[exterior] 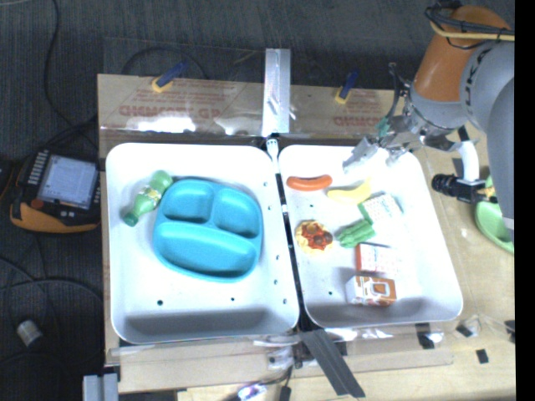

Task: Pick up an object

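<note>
arm (468,57): grey, orange band, enters from right, wrist over far right corner of right bin
gripper (368,150): low above far edge of right bin, just beyond banana, angled toward bin middle
fingers: cannot tell if open or shut, too small and blurred; nothing seen between them
right bin (435,249): white, shallow, carries most of the small things
hot dog (308,182): orange-red, lying flat near far left of right bin, just left of banana
banana (348,192): yellow, lying flat, just beside hot dog, close under gripper
white box (383,207): tilted, green print, right of banana
green piece (354,230): lying just below white box, touching or nearly so
pizza toy (314,236): red and yellow, near left wall of right bin
carton (373,259): red and white, middle of right bin
orange box (371,290): near front of right bin, just below carton
left bin (134,291): white, beside right bin, walls touching
blue tray (210,227): three compartments, fills middle of left bin
green bottle (146,197): lying tilted, touching far left edge of blue tray
bench (476,307): carries both bins side by side
</note>
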Controlling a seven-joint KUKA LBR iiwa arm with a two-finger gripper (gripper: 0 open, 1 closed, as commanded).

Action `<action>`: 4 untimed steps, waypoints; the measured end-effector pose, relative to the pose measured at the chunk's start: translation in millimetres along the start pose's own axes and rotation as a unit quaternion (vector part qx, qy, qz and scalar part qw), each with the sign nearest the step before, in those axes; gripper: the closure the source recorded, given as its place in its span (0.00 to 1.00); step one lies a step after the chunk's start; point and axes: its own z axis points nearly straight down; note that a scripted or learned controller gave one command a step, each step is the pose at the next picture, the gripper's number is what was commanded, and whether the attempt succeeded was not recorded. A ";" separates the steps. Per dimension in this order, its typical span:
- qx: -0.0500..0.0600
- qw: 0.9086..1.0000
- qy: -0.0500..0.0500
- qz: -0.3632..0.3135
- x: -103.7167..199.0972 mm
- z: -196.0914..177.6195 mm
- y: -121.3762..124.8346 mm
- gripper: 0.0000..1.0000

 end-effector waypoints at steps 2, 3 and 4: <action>-0.001 1.000 0.001 0.029 10.9 10.8 2.1 0.00; -0.004 1.000 -0.002 0.027 3.3 86.6 -5.8 0.00; -0.003 0.999 0.008 0.049 -46.7 83.2 -12.3 0.00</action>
